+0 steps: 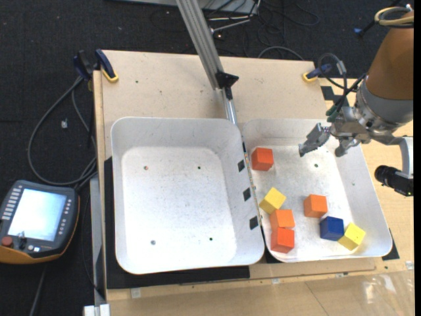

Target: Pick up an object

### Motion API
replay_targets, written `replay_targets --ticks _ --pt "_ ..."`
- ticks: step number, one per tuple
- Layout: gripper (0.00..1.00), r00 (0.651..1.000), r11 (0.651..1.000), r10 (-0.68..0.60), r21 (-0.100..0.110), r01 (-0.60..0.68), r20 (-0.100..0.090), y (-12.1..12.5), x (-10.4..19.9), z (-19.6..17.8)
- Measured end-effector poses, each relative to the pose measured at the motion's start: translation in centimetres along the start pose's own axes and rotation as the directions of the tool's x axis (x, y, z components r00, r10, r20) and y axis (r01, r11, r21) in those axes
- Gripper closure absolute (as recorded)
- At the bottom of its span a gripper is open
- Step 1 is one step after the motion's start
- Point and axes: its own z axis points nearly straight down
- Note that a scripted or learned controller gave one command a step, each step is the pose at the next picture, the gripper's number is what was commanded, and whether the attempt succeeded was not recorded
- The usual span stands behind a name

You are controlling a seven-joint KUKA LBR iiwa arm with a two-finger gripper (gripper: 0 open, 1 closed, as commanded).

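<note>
A pale wooden bench (177,84) stands on a dark floor (39,58). Blue-and-yellow clamps grip its far edge at eleven o'clock (104,66) and one o'clock (319,71). A grey metal pole (197,31) slants up toward twelve. Black cables (56,137) trail across the floor at nine, leading to a handheld control pendant (36,219) with a lit screen at eight.

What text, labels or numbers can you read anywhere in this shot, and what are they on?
No text is readable here.
Pendant: its screen is lit, but what it shows is too blurred to read.
Blocks, e.g. the blue block: plain faces with no markings.
Bins: dark tabs along the shared edge, no lettering visible.
Gripper: no label legible.
</note>
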Motion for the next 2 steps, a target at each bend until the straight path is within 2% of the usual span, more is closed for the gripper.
replay_targets --ticks 1,2 --pt "0.0 1.0 1.0 0.0 0.007 0.0 0.0 5.9 -2.6 13.0" --pt "0.0 1.0 1.0 0.006 0.007 -0.006 0.0 -0.9 -5.7 13.9"
